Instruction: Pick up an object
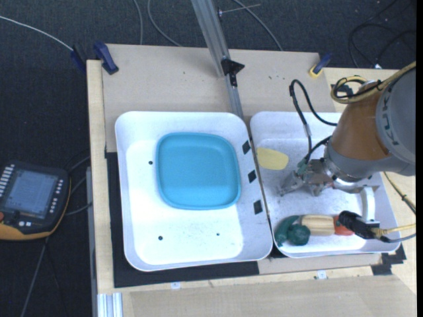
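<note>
The gripper point(295, 182) sat low in the right bin point(370, 246), between a yellow piece point(272, 158) and a brush point(310, 227) with a green head near the front wall. Whether it was spread or closed could not be told, and nothing showed in its grasp. A descent there risked closing on bare floor, or nudging the brush against the wall. A blue plate point(198, 170) lay in the left bin point(132, 197).
</note>
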`<state>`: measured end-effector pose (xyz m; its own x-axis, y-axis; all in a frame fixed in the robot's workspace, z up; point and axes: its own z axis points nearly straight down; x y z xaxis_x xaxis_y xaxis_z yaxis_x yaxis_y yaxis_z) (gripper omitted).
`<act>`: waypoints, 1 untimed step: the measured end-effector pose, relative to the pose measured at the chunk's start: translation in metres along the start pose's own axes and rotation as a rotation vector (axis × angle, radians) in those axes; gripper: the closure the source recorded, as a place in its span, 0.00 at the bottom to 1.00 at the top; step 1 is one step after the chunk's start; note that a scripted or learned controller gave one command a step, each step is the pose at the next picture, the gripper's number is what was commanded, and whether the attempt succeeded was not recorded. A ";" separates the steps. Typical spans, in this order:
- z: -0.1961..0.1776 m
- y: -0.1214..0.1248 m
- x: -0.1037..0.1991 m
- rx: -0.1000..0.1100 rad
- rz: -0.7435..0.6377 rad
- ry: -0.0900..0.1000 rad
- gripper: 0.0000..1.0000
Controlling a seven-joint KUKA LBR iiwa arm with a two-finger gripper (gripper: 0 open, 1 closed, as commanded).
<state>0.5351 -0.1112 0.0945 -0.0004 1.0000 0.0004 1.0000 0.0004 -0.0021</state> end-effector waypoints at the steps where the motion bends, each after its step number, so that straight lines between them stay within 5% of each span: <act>1: -0.012 0.001 0.000 -0.003 0.000 0.000 1.00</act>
<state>0.5360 -0.1111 0.1061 -0.0004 1.0000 0.0003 1.0000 0.0004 0.0010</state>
